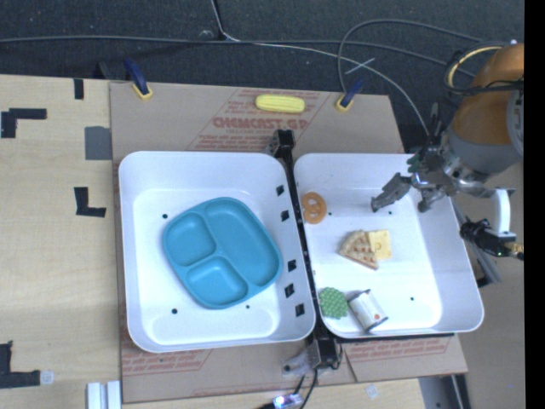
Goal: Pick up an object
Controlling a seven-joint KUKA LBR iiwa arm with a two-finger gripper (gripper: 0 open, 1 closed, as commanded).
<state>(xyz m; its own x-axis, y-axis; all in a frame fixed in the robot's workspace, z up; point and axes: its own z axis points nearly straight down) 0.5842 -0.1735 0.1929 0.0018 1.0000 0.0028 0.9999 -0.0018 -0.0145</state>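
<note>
In the right bin [443,301] lie a small orange ring-shaped pretzel [313,207], a tan and yellow waffle-like piece [367,248], a green leafy piece [332,302] and a small white can with a dark end [367,308]. My gripper [407,191] hangs over the upper right part of that bin, above and to the right of the waffle piece. Its fingers are spread apart with nothing between them. The grey arm with its orange band reaches in from the right edge.
The left bin [136,177] holds a blue divided plate [221,251]. A yellow banana-like toy [279,103] lies on the cardboard behind the bins. Cables run across the dark mat at the back. Clamps hold the cardboard's far corners.
</note>
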